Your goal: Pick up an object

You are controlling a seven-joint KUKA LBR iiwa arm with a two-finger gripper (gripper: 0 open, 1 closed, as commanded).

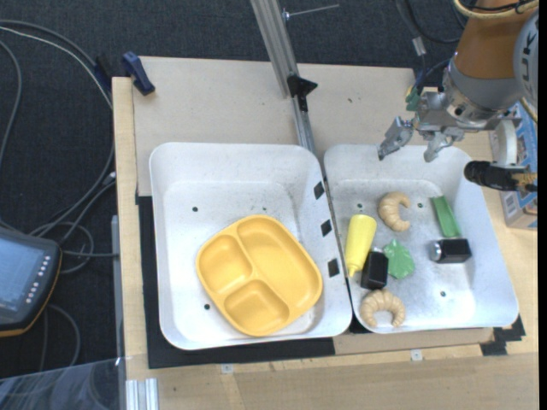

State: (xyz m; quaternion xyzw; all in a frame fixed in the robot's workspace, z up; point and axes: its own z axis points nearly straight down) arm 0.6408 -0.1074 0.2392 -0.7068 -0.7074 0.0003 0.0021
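Camera view, from the near edge back: the worktop carries two white bins, and in the right bin the nearest thing is a croissant close to the front wall. A grasp there could be spoiled by a finger catching that wall. Just behind it a black block lies touching a yellow bottle and a green lump; in this cluster a closing grip is likely to nudge a neighbour or to pinch two things at once. The bottle also lies along the divider beside the left bin, so little room is left on that side. A dark cylinder and a green bar sit near the right wall, where the same crowding applies. A second croissant lies further back with bare floor around it, and it is judged the easiest pick. In the left bin a yellow tray is seen; being wide and flat, it would probably slip from a narrow grip. Farthest back, the gripper hangs over the right bin's far rim with its jaws spread and nothing between them. A descent from there could strike the rim unless the arm is first brought forward.
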